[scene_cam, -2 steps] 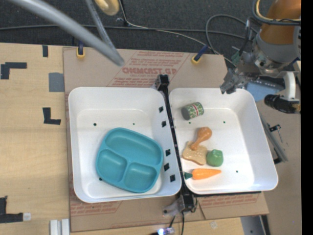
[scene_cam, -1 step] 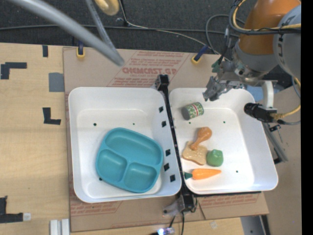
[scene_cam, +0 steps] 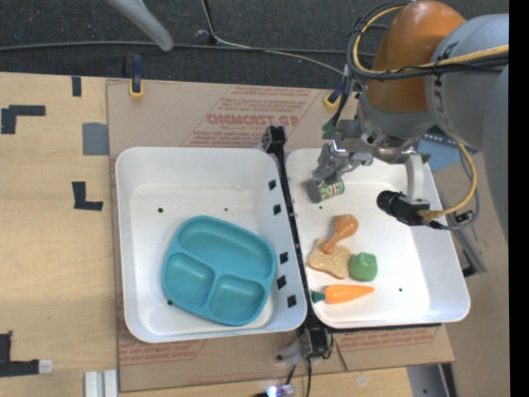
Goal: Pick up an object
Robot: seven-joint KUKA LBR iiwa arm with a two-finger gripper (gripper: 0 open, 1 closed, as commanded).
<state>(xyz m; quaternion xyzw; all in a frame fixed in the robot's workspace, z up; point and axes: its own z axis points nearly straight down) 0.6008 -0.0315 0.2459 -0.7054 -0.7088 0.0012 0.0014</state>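
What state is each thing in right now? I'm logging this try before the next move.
gripper: lowered in the right bin, at the small can.
small can: lying under the fingertips; grasp unclear.
drumstick: lying loose.
toast slice: lying flat.
green pepper: loose beside the toast.
carrot: on its side.
blue divided plate: flat in the left bin.

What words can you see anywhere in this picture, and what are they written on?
"CHEMCAST GP": red print on the brown cardboard sheet under the two white bins, seen at a slant; my best reading.
More red print below it on the cardboard: too blurred to read.
Label on the small green can beneath the gripper: too small to read.
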